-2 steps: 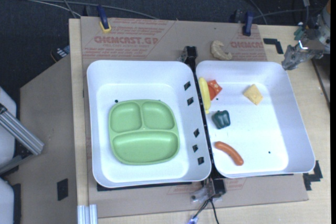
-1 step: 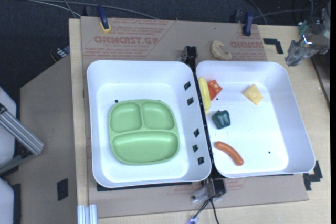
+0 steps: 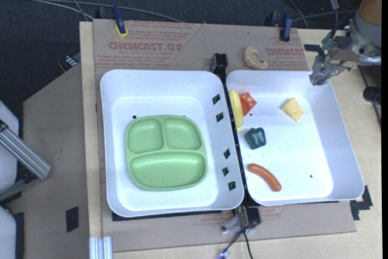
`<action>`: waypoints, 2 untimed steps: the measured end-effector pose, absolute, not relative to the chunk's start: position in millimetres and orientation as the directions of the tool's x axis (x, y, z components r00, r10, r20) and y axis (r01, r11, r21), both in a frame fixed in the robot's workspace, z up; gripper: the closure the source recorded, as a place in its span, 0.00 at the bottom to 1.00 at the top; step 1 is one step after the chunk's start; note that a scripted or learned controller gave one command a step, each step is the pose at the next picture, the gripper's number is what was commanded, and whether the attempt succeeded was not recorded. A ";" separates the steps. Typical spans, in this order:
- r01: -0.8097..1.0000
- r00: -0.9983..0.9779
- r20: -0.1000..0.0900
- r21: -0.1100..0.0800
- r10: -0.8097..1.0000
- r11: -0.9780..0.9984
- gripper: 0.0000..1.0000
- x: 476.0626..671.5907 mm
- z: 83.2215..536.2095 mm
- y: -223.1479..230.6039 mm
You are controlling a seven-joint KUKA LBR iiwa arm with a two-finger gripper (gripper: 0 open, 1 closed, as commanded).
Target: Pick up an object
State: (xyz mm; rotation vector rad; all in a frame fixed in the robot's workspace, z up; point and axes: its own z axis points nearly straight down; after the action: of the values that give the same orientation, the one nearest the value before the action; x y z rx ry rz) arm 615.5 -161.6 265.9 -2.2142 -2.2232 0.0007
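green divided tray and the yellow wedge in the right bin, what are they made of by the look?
Green tray: likely moulded plastic, matte to satin; uniform colour, rounded compartment walls, soft highlights. Yellow wedge: looks like toy cheese, plastic or foam; flat even colour, clean edges, no shine. Too small to tell which.

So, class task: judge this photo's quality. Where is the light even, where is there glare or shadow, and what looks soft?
Camera view: light is even and diffuse across both bins; the left bin's wall looks bright, near washed out; the green tray casts only a faint shadow; the sausage and cheese look slightly soft; the hand at the right bin's far corner is somewhat blurred.
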 end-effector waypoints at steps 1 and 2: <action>1.000 -0.006 0.003 -0.004 1.000 0.006 1.00 601.8 253.5 -108.4; 1.000 -0.006 0.003 -0.004 1.000 0.006 1.00 599.4 236.9 -57.1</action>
State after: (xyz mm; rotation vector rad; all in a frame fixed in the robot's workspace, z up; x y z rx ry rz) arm 599.4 -57.1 236.9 -2.2115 -2.2239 0.0007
